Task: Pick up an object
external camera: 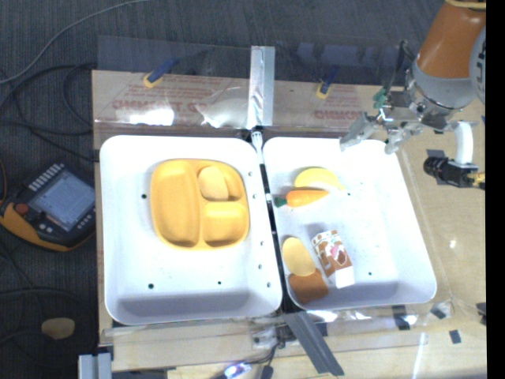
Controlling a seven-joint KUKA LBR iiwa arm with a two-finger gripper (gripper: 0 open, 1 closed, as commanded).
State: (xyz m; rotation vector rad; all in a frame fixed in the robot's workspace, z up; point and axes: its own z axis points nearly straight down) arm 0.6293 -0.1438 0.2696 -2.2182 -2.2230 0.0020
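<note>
My gripper point(372, 136) hangs over the far edge of the right bin point(394, 212), its two fingers spread apart with nothing between them. Below it in that bin lie a yellow lemon-shaped piece point(317, 178) and an orange carrot point(306, 198) touching each other. Toward the bin's front sit a small red and white carton point(333, 257), a pale yellow round piece point(296, 254) and a brown piece point(308, 285). The gripper is well above and behind all of them.
The left bin point(126, 243) holds a yellow divided tray point(197, 204) with a tan round piece point(215, 184) in one compartment. A metal divider point(262, 77) stands behind the bins. A handheld pendant point(49, 205) lies on the floor at left.
</note>
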